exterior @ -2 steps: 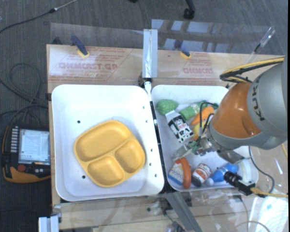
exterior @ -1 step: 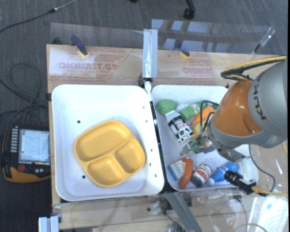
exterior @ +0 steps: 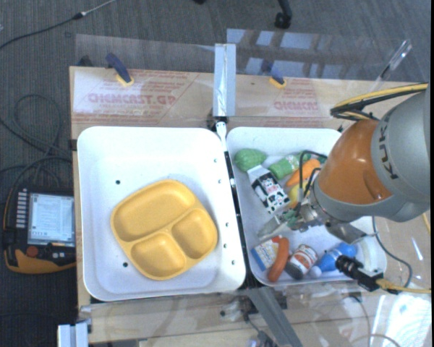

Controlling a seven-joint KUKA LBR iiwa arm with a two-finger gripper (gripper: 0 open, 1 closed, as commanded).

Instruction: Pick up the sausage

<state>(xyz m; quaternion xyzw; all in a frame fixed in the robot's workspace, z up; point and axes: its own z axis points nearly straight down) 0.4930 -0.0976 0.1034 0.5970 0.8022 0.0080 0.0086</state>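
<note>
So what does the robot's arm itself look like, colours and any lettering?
The arm is bulky and rounded: a grey shell bearing part of dark KUKA lettering, then a glossy orange band above the wrist. Thin cables run near the small metallic gripper.

The tabletop is a light wooden board with faint red lettering. Two shallow white bins rest directly on it, side by side and touching: the left bin and the right bin. Two clamps grip its far edge.
</note>
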